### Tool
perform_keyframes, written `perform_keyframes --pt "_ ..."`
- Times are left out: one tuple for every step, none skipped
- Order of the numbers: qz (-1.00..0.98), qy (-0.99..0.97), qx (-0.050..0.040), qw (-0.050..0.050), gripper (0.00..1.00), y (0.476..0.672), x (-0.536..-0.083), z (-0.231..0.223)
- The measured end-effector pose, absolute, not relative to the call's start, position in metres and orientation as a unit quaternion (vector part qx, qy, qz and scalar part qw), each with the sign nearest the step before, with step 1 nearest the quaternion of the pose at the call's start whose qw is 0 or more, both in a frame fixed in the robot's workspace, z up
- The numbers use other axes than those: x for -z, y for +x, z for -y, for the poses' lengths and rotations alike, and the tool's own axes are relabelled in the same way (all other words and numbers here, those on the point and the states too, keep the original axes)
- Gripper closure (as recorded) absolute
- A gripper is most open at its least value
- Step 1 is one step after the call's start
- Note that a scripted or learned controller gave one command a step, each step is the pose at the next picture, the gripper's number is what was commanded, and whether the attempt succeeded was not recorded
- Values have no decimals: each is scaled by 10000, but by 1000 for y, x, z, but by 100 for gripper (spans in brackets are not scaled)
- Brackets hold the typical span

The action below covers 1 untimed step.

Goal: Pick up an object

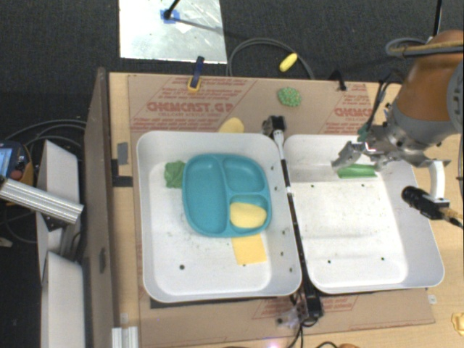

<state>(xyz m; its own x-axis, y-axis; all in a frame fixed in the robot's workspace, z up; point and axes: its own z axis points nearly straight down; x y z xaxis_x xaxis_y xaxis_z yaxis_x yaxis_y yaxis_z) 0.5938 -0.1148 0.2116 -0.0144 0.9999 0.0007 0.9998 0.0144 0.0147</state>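
Because the arm reaches in from the right, the gripper (pixel 353 156) is seen poised over the far edge of the right bin (pixel 377 267), directly above a slim green object (pixel 357 170) that lies flat on the bin floor close to the far wall. Whether the gripper is spread or pressed together cannot be told from this slanted view, and no object can be seen between its parts, so nothing is taken as held. The green object is judged to be the intended target, since it is the one loose item in that bin and lies just beneath the tool. In the left bin (pixel 156 267) a blue divided tray (pixel 210 194) is set, with a yellow rounded piece (pixel 248 214) resting in its near-right compartment; a flat yellow square (pixel 250 249) lies just beside the tray's near edge, and a green leafy piece (pixel 175 173) touches its left rim. These are well apart from the tool.
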Motion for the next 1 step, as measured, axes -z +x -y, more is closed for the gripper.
perform_keyframes --pt "-7101 7041 -9 -2 100 563 -226 56"
